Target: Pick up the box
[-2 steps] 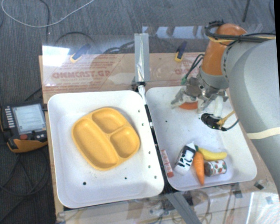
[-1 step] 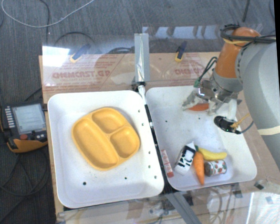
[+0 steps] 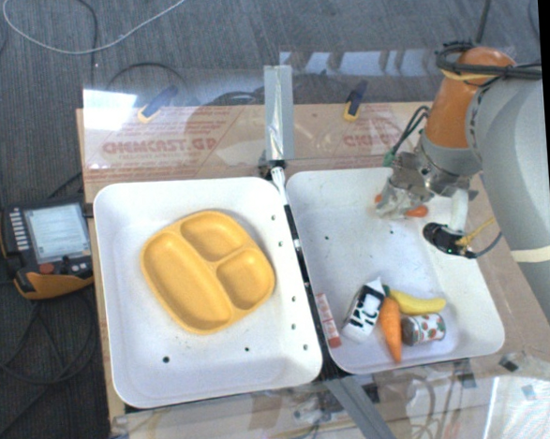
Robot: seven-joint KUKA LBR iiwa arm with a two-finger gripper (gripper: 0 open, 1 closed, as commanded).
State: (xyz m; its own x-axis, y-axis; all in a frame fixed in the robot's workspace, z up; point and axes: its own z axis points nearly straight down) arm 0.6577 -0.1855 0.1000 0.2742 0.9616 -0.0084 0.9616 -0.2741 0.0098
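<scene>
So the grey arm with the orange band (image 3: 462, 107) comes in from the right side, and its two-finger gripper (image 3: 400, 196) sits low over the far right part of the right-hand shallow white bin (image 3: 350, 218), close to that bin's back wall. Honestly can't tell how the gripper is set, it's too small and cluttered with cables and metal bits to make out. There's a small orange-red bit right at its tip, but what that is, no idea.

The box, a small black-and-white carton (image 3: 364, 311), is well away from the gripper, down toward the near edge of the same bin and a little to the left of it. It's lying tilted, leaning toward the bin's left wall. Touching its right side is an orange carrot (image 3: 391, 329), pointing toward the near edge. Just past the carrot there's a yellow banana (image 3: 419, 301) and under that a small round can with a red-patterned label (image 3: 424, 328), all bunched together in one pile. A thin red-and-white stick-like thing (image 3: 325, 319) lies along the left wall next to the box.

Way off to the left of the gripper, the other shallow white bin (image 3: 134, 355) holds a yellow plastic divided plate with three compartments (image 3: 208, 269). Further left still, on the floor, a handheld control pendant with a screen (image 3: 47, 245).
</scene>
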